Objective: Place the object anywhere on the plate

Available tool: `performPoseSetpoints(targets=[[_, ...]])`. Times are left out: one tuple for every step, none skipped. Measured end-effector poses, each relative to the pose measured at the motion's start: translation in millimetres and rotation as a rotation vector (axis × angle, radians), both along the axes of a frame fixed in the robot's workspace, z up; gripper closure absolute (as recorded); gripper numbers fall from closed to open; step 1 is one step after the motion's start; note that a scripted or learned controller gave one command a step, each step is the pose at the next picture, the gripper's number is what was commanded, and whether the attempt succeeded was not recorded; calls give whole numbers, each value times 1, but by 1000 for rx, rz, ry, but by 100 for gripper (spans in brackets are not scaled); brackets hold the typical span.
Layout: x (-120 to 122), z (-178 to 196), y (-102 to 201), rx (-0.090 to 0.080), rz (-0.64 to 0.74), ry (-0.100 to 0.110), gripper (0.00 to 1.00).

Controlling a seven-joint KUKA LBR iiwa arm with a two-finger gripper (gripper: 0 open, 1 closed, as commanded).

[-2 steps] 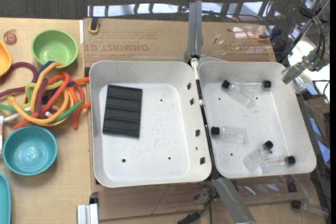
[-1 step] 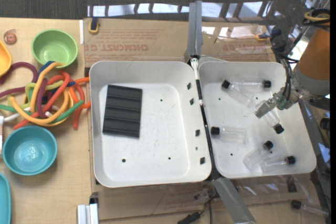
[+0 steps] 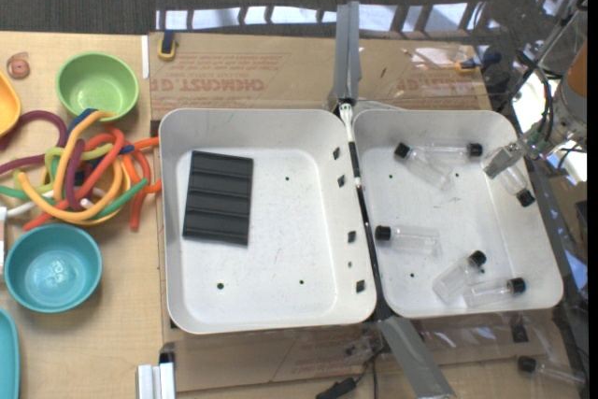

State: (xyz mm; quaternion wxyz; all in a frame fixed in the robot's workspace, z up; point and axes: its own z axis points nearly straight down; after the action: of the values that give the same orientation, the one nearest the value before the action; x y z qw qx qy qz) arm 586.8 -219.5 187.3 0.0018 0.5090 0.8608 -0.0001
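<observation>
Black ridged plate (image 3: 218, 197) in left bin (image 3: 177, 294), clear capped vials (image 3: 437, 154) scattered in right bin (image 3: 551, 290), claw (image 3: 509, 159) perhaps at its right rim, grip state unclear.

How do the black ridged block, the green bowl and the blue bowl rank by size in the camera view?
1. black ridged block
2. blue bowl
3. green bowl
The two bowls look close; blue sits nearer the camera, so that order is unsure.

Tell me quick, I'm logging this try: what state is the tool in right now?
Tool: at the right bin's far right edge, above the clear tubes; open or shut cannot be told, and nothing is seen held.
</observation>
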Motion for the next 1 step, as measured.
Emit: performPoseSetpoints(targets=[[73, 11, -2, 0, 64, 1, 100]])
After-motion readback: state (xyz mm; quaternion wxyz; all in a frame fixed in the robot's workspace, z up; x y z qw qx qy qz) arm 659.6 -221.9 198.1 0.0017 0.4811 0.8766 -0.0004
